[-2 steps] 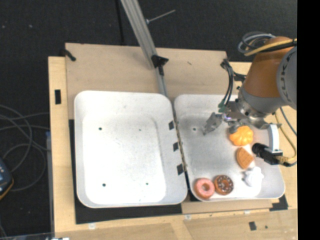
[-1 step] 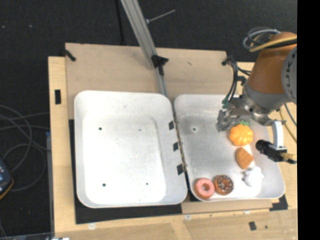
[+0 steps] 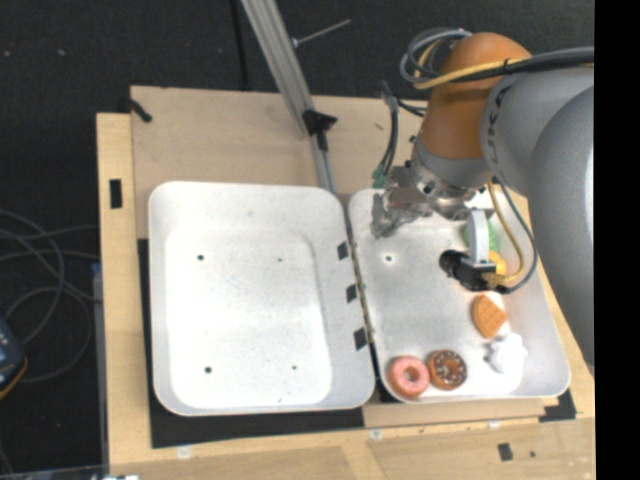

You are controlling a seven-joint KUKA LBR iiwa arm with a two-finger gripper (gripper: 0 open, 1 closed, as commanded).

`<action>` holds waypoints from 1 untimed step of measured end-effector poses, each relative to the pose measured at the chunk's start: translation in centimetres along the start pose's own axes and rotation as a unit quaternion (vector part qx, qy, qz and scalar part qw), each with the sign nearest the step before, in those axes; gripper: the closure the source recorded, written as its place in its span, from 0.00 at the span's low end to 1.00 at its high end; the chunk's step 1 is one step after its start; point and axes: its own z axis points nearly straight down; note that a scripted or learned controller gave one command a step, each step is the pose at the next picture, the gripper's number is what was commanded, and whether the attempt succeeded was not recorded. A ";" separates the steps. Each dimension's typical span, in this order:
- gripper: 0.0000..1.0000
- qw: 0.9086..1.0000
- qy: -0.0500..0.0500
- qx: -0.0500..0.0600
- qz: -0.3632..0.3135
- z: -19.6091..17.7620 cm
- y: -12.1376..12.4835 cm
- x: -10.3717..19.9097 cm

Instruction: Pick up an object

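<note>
Right white bin (image 3: pixel 400 308): two donuts, pink (image 3: pixel 407 375) and chocolate (image 3: pixel 446 369).

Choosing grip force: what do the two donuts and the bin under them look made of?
Pink donut: looks like glossy moulded plastic or rubber, a toy; uniform colour with a sheen. Brown donut: likely the same, with speckled topping; too small to be sure. Right bin: smooth white plastic, matte, with rounded moulded corners.

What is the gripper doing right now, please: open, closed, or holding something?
Gripper: over the far left corner of the right bin; open or closed cannot be told, and nothing is seen held.
</note>
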 end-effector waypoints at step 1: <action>1.00 1.000 0.000 -0.001 0.001 -1.5 -1.4 5.8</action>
